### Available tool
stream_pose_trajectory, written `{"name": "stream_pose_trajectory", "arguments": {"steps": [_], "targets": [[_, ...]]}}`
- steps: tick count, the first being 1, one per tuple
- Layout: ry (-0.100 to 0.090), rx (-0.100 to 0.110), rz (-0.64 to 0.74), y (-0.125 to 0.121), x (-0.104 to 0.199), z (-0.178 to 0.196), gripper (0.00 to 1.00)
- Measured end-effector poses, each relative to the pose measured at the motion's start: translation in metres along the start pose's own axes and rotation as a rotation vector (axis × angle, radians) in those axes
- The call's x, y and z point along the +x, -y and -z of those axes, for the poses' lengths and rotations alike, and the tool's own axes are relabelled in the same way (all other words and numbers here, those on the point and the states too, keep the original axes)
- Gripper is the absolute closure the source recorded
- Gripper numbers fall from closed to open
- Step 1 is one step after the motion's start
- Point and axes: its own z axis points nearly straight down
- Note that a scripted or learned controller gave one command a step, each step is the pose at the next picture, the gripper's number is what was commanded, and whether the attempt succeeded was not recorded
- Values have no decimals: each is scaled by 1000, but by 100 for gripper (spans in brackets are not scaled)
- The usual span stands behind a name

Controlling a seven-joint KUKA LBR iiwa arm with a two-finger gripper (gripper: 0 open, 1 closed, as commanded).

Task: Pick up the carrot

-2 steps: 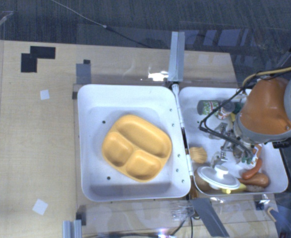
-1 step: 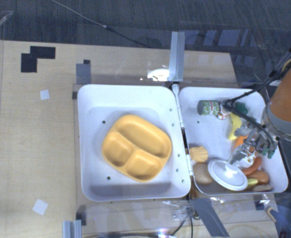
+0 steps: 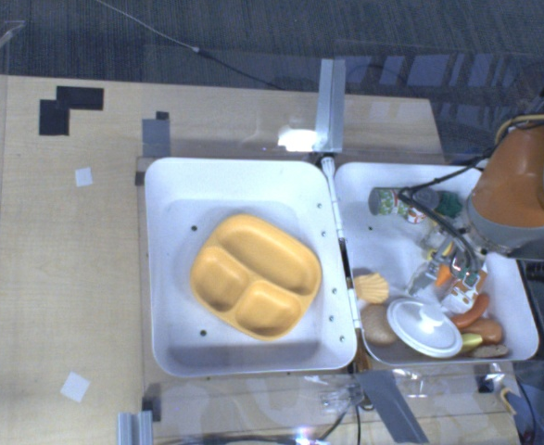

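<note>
You had little room in the right bin [image 3: 525,295]: its contents were crowded into the near half, with bare floor only toward the far wall. The left bin [image 3: 170,248] held a yellow sectioned tray [image 3: 255,274], smooth and rounded, lying at a slant with open floor all round it. The gripper [image 3: 449,269] stood low in the right bin under the orange band; whether it was open or closed could not be told. The carrot [image 3: 473,310], a small orange taper, lay just beside and nearer than the gripper, close to the right wall. A white lid-like disc [image 3: 423,325] sat touching the clutter beside it, with a ridged yellow piece [image 3: 373,288] and a brown lump [image 3: 377,322] at the divider. A green can [image 3: 395,201] lay on its side near the far wall.
</note>
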Motion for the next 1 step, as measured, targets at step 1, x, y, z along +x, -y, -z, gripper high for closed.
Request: {"name": "stream_pose_trajectory", "arguments": {"steps": [1], "targets": [[3,-2,7,-3,-1,12,100]]}}
